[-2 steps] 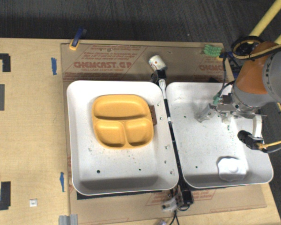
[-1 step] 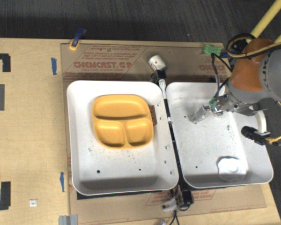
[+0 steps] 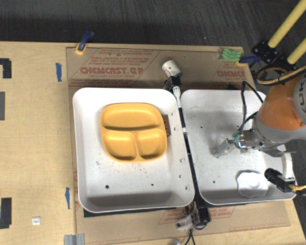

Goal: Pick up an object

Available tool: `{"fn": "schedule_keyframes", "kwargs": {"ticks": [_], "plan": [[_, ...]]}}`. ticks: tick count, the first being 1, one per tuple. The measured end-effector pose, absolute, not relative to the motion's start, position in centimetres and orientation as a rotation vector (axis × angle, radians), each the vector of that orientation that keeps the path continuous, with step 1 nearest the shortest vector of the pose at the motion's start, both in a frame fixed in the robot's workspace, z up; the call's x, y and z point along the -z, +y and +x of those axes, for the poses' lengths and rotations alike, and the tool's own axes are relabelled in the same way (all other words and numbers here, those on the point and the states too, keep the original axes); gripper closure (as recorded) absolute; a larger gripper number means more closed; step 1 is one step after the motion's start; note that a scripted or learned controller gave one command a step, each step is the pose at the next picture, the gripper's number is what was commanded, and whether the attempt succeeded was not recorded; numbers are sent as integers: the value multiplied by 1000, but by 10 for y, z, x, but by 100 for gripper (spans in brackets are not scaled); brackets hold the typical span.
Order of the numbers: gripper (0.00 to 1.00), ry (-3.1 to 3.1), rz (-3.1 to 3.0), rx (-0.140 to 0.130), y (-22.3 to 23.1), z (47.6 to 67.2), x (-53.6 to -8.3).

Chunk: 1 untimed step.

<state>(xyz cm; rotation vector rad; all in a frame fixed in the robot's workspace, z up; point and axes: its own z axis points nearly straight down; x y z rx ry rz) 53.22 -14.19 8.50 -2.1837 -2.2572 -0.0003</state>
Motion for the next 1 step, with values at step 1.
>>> {"fn": "schedule_keyframes", "kwargs": {"ticks": [1], "plan": [[0,-2303,-2141,4,-99,550,-85]]}}
